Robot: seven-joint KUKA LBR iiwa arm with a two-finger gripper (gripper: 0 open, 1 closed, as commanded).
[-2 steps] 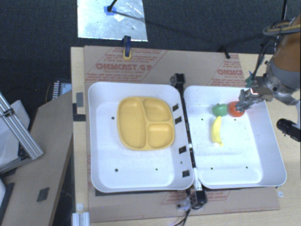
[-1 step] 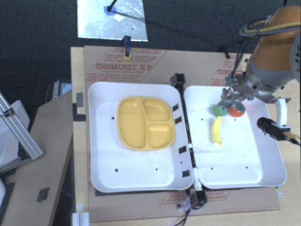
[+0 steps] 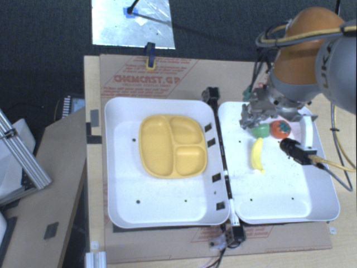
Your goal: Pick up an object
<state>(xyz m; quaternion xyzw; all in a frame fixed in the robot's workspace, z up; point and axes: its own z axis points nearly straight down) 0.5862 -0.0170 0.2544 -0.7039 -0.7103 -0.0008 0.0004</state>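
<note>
A small green object (image 3: 260, 130) is lying in the right bin (image 3: 279, 205), in its far half. The claw (image 3: 252, 119) is hanging right over the green object's far left edge and covering part of it. Whether it is touching the green object, and whether it is clenched or released, cannot be told from this angle, because the grey wrist is blocking the tips.

Just to the right of the green object, an orange-red round thing (image 3: 280, 128) is sitting almost against it. Just in front of the green object, a yellow banana (image 3: 256, 154) is lying lengthwise and slightly apart from it.

The arm (image 3: 307, 38) is bending in from above and to the right of the green object, with its orange band showing over the grey wrist.

To the left of the green object, the left bin (image 3: 122, 177) is sitting edge to edge with the right one, and it is holding a yellow divided plate (image 3: 172, 146) flat near its middle, well apart from the green object.

Both bins are resting on the bench (image 3: 145, 77), which is covered in printed cardboard. Far beyond the green object and off to its left, a shiny silver sheet (image 3: 133, 14) is lying on dark carpet.
</note>
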